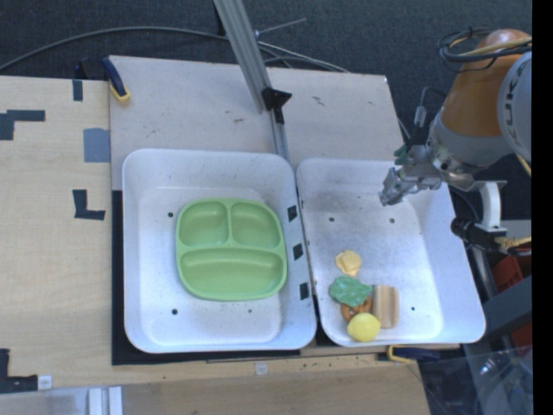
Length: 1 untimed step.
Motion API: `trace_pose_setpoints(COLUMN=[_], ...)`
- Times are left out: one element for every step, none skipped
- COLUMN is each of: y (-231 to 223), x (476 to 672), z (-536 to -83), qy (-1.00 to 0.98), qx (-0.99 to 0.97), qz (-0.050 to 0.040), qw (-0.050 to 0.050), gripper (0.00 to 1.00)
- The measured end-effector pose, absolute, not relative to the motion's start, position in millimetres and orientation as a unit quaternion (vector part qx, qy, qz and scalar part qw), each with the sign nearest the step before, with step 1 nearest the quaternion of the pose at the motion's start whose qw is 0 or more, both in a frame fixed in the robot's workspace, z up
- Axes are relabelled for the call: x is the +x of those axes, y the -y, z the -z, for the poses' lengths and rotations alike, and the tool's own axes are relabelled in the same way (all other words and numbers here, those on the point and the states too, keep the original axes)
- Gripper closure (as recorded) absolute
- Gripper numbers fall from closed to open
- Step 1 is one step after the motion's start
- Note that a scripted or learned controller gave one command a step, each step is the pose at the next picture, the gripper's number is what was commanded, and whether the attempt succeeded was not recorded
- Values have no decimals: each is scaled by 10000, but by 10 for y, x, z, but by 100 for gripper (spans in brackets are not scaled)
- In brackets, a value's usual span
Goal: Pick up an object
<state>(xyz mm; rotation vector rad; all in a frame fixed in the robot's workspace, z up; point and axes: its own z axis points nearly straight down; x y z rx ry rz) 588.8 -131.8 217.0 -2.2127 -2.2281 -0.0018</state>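
While you look down on the worktop (199, 119), you will find the small things gathered in the near right corner of the right-hand shallow white bin (449, 309), well apart from the tool (390, 194), which sits over the far part of that same bin. A stretch of bare, speckled bin floor lies between the tool and the cluster.

You can count four pieces in that cluster, packed close together: a pale yellow rounded piece (348, 262) farthest from you, a green leafy-looking toy piece (349, 291) just below it, a tan and orange block-shaped piece (384, 306) to the right of the green one, and a bright yellow lemon-shaped piece (364, 327) nearest the front wall. The green piece touches or overlaps its neighbours; exactly where each ends you cannot tell at this size.

Your arm (484, 102) comes in from the right edge, its orange band high and its grey wrist angled down and to the left, so that the tool points down towards the bin floor near the far wall. The tool's tips are dark and small against the white; whether it is spread or closed cannot be told, and nothing can be made out in its grip.

You have two bins side by side. The left-hand white bin (138, 232) holds one light green plastic plate (231, 249) with three compartments, lying flat near its middle.
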Motion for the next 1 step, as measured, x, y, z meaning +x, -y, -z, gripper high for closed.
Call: trace_pose_setpoints(y=[835], x=[5864], z=[-2267], qy=[7096], qx=[-7046], qz=[6], qw=[10], gripper=[100])
